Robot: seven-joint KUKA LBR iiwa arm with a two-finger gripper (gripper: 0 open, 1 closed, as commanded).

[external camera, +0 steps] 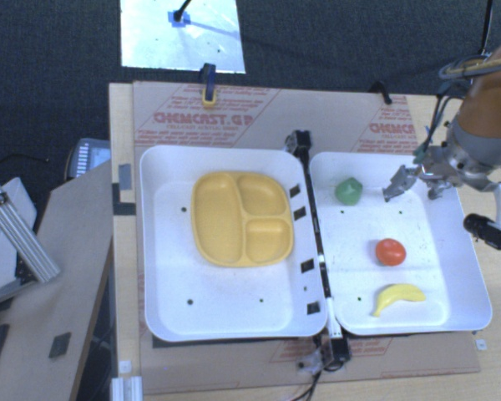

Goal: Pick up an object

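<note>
Yellow banana [398, 297] lies nearest in the right bin [451, 249]; red tomato [390, 252] just behind it, green fruit [348, 191] farther back. Left bin [163, 249] carries a yellow divided plate [240, 218]. Pincer [417, 180] hovers over the right bin's far side, fingers spread, nothing between them. Farthest, worktop sheet [259, 111] reads "CHEMCAST".

1. A yellow divided plate [240, 219] lay in the left bin [163, 307].
2. The right bin [459, 303] held a green ball [348, 191], a tomato [390, 252] and a banana [397, 297].
3. The gripper [413, 182] hung over the right bin's far side, apparently holding nothing.
</note>
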